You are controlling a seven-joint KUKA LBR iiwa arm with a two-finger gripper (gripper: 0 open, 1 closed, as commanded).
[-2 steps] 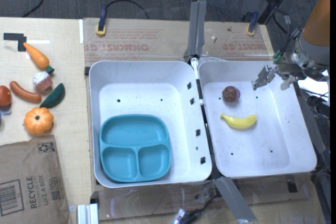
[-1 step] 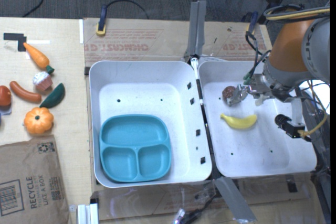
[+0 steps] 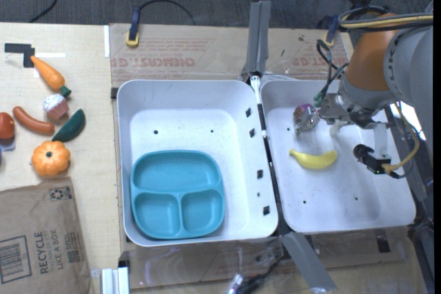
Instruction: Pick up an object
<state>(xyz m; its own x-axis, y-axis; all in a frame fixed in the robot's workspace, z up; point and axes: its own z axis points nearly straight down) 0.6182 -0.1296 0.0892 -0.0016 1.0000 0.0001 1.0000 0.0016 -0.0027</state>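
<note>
A view from above onto a desk (image 3: 62,45) with two shallow white bins side by side. The left bin (image 3: 138,120) holds a blue divided plate (image 3: 178,193) lying flat towards its near side. The right bin (image 3: 386,210) holds a yellow toy banana (image 3: 314,159) lying near its middle, its curve opening upward in the picture.

A grey robot arm (image 3: 406,62) with an orange band reaches in from the right, above the far part of the right bin. Its gripper (image 3: 305,117) hangs just beyond the banana, apart from it, and whether it is wide or narrow cannot be told. Something small and pinkish-grey sits at the tip, too blurred to name, and whether it is gripped is unclear.

To the left of the bins, on the wooden surface, lie toy foods: a carrot (image 3: 49,72), a sausage (image 3: 31,120), a small pumpkin (image 3: 51,158) and a green piece (image 3: 69,126). A brown paper bag (image 3: 38,244) lies nearer the camera.

Judging from this, the risk is a missed pick: the banana is smooth and curved, so an off-centre close could squeeze it sideways, and the gripper is not yet above it
</note>
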